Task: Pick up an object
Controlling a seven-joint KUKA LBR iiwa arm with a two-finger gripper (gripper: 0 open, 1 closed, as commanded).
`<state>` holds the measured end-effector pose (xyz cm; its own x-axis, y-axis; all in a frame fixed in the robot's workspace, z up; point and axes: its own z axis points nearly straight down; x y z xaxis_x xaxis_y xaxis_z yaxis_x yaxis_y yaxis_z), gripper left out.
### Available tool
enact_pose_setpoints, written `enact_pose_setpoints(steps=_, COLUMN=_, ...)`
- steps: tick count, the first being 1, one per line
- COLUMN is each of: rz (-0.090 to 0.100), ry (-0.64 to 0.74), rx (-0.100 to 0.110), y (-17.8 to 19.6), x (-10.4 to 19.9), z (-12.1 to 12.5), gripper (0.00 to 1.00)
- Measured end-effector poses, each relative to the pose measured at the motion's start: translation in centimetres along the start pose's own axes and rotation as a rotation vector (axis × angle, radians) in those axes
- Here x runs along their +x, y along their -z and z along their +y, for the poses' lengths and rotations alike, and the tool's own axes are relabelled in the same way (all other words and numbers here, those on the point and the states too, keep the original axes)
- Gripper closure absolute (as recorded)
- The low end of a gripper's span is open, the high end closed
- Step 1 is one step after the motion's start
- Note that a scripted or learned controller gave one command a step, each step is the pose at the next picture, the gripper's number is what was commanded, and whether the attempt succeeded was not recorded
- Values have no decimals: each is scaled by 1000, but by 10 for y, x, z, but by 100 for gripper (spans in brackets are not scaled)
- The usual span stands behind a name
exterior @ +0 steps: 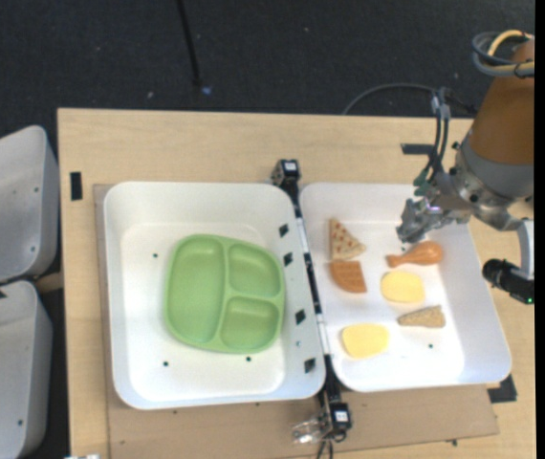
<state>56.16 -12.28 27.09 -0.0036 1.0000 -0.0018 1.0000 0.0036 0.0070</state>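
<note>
Looking down from the fixed camera, the bench carries two white bins side by side: the left bin point(119, 352) holds a green divided plate point(223, 293), and the right bin point(478, 347) holds a scatter of toy food. There is a pizza slice point(345, 241) near the divider, an orange-brown toast piece point(349, 276) just below it, a yellow round piece point(403, 287), a second yellow piece point(363, 339) nearer the front, a tan wedge point(423, 317), and an orange drumstick point(418, 254) toward the back. The arm point(502, 132) reaches in from the right, and its gripper point(414, 222) sits low over the right bin, just above and touching or nearly touching the upper edge of the drumstick. Whether the claw is released or clenched I cannot tell; its tip is too small and blurred. Every piece appears to lie flat on the bin floor, so nothing looks lifted yet. As a judgement, the task is at the approach stage, with the drumstick the likely target; closing on it and raising it remain.
</note>
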Motion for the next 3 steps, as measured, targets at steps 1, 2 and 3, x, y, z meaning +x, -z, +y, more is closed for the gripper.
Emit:
enact_pose_setpoints(steps=1, rz=2, ry=3, rx=4, y=4, x=52, z=23, gripper=100)
enact_pose_setpoints(steps=2, rz=1, ry=2, rx=5, y=-10, x=100, z=44, gripper=100)
enact_pose_setpoints(steps=3, rz=0, ry=1, rx=4, y=-20, x=141, z=56, gripper=100)
